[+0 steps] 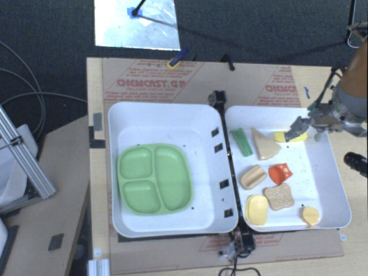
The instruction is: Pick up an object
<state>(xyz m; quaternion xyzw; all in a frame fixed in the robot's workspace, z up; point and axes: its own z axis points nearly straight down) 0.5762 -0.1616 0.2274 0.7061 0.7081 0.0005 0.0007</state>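
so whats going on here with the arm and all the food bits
A robot arm reaches in over the right bin, its tool down by a yellow piece at the far side. Whether it has hold of it is unclear. The other toy foods lie loose in that bin, among them a green stick. The left bin holds a green divided plate.

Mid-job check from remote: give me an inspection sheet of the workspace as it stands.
Surface: cardboard-covered bench bearing left bin and right bin.
Job's things: right bin has green stick, beige wedge, yellow piece, bread roll, red piece, toast slice, yellow oval, small yellow lump.
Clutter: green divided plate in left bin.
Grippers: gripper above yellow piece.
Cables: black cable behind bench.
Surroundings: dark carpet, silver sheet.
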